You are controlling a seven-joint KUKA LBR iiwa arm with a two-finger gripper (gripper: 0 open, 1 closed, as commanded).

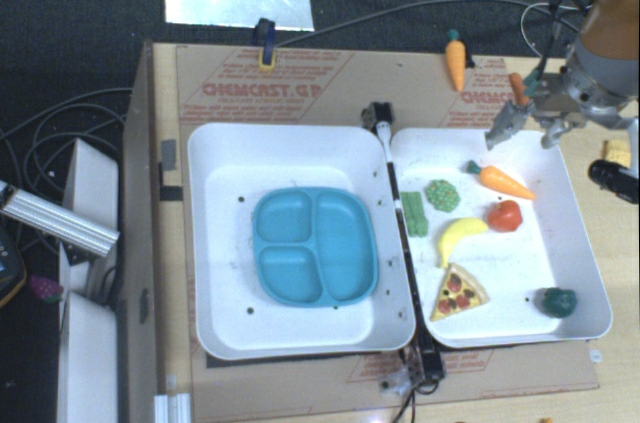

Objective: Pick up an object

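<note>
- Hand [527,123] is hovering over the far edge of the right bin [580,241], fingers spread apart and gripping nothing.
- Nearest the hand, a toy carrot [501,179] is lying in the bin, with a tomato [505,215], banana [460,235], broccoli [442,195] and pizza slice [458,292] sitting farther from the hand.
- Descending here, one finger is likely risking striking the bin's rim, or nudging the slim carrot aside instead of closing round it.

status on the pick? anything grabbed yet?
Done: nothing lifted. The carrot, tomato, banana, broccoli and pizza slice all lie in the right bin. In hand: nothing; the open gripper hovers at the bin's far edge. Left: descend, grasp, lift.
</note>
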